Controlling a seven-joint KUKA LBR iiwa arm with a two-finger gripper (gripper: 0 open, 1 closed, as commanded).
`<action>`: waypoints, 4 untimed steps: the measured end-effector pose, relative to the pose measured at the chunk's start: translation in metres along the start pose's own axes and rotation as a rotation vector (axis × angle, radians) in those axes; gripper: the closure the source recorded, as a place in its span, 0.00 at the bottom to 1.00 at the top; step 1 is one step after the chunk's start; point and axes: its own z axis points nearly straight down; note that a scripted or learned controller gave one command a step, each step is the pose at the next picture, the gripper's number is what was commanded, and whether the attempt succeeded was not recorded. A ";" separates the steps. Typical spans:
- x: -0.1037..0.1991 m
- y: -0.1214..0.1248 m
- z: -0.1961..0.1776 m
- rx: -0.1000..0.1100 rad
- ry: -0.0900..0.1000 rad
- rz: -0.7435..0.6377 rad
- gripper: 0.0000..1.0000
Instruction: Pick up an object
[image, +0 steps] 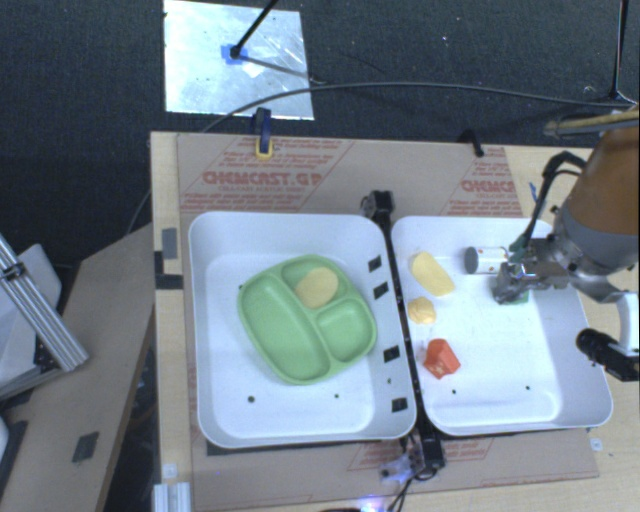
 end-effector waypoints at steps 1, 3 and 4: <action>0.047 0.011 0.012 0.002 0.001 0.001 1.00; 0.141 0.050 0.013 0.001 0.001 0.000 1.00; 0.196 0.068 0.008 0.000 0.002 0.000 1.00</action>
